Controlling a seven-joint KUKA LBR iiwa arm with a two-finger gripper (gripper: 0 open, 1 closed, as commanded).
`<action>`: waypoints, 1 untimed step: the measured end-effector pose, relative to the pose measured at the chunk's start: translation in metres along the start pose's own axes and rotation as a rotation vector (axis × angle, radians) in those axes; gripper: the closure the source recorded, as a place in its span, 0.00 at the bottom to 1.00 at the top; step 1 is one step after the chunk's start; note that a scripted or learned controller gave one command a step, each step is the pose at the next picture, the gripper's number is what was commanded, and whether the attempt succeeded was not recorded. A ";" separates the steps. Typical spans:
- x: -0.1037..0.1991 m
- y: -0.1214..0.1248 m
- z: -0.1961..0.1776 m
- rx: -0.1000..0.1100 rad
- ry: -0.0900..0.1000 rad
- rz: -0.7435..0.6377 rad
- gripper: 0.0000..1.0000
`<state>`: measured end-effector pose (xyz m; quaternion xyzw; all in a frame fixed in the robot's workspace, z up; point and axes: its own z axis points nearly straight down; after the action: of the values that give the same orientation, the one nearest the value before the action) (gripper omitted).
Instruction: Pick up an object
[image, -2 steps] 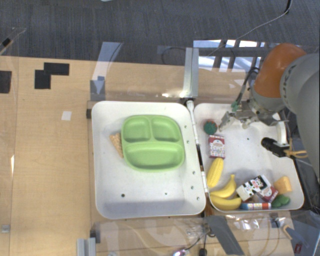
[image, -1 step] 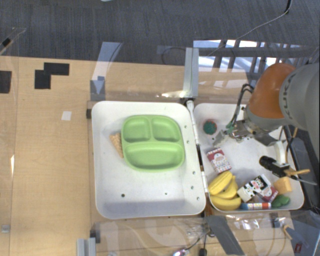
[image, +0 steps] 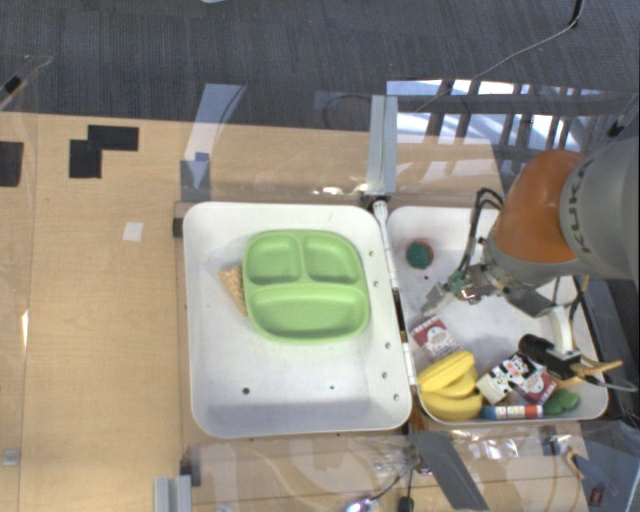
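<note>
two white bins sit side by side; the right bin (image: 452, 222) is the landmark for everything below. biggest thing over it is the arm (image: 580, 210), grey with an orange band, coming in over the bin's right wall and covering much of its upper right part. left of the landmark bin, across the shared wall, the left bin (image: 215, 400) carries a green divided plate (image: 304, 283) with a tan crumbly piece (image: 233, 288) tucked at the plate's left edge.

inside the right bin, the gripper (image: 447, 290) hangs over its middle, pointing toward the bin's left wall; can't tell if the claw is spread or closed, too small and dark, and nothing visibly sits in it. nearest candidate to pick: red-and-white card pack (image: 431, 335), lying flat just below and slightly left of the claw tip, apart from it. yellow banana (image: 450, 385) lies further toward the bin's front left corner, long axis running roughly left-right along the front wall. clutter of small items (image: 525, 385) fills the front right corner, under the arm's side. small red-green ball (image: 419, 253) sits near the bin's back left, above and left of the claw.

judgement: the pack is the closest target; claw would need to shift toward the front wall and drop. no object lifted yet.
</note>
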<state>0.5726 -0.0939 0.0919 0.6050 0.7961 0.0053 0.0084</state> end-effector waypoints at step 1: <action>-0.026 0.050 0.003 0.004 0.002 0.002 0.00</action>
<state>0.6281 -0.1058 0.0901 0.6058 0.7956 0.0043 0.0064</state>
